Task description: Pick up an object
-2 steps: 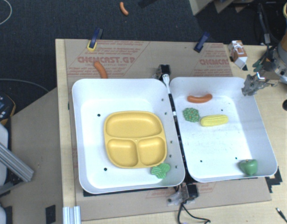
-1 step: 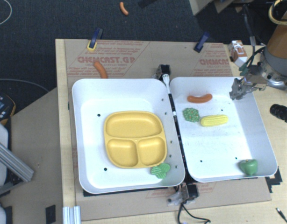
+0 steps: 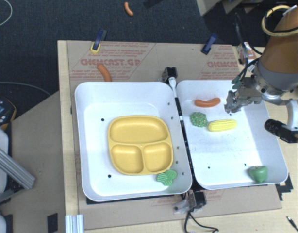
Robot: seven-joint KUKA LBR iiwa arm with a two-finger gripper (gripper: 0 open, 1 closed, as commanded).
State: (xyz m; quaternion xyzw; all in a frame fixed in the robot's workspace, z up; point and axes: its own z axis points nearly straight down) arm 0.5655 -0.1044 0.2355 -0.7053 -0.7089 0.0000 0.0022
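In the right bin (image 3: 265, 144) lie an orange sausage (image 3: 207, 102), a green broccoli piece (image 3: 198, 119), a yellow corn cob (image 3: 222, 125) and a green pepper (image 3: 258, 173). My gripper (image 3: 232, 107) hangs over the upper part of this bin, just right of the sausage and above the corn, fingers pointing down. Nothing shows between them. The left bin (image 3: 88, 144) holds a yellow divided plate (image 3: 139, 144) and a green leafy toy (image 3: 166, 177) at the plate's lower right corner.
An orange sausage (image 3: 105, 72) lies on the cardboard behind the left bin, and another (image 3: 128, 8) on the dark floor beyond. Clamps (image 3: 97, 42) hold the board's back edge. A black divider (image 3: 178, 111) runs between the bins.
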